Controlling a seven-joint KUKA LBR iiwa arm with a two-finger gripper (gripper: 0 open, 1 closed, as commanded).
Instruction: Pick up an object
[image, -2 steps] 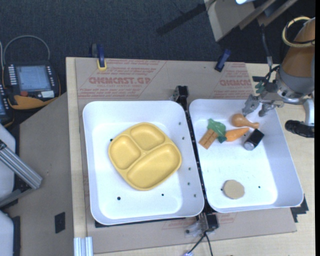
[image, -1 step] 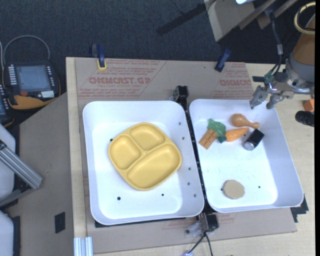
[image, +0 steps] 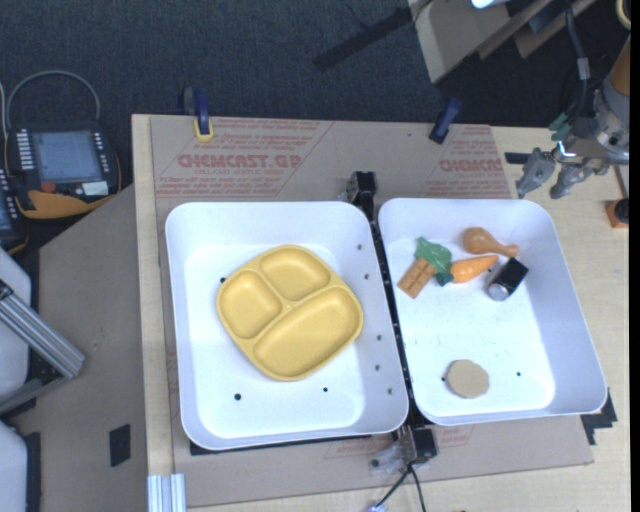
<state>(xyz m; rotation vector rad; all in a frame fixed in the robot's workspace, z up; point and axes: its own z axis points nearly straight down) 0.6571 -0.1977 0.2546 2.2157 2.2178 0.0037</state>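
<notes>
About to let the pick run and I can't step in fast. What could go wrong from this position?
1. The carrot, drumstick, green piece and black cylinder crowd together in the right bin, so a grasp may catch two or knock one aside.
2. The gripper hangs outside the bin's far corner; a low approach might clip the rim.
3. The round cookie lies flat, likely hard to pinch.

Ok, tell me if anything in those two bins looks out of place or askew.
Nothing is spilled or visibly damaged. The yellow divided plate sits skewed in the left bin, turned against its walls. In the right bin, the toy carrot, drumstick, green piece and black cylinder crowd the far end; the round cookie lies apart.
</notes>
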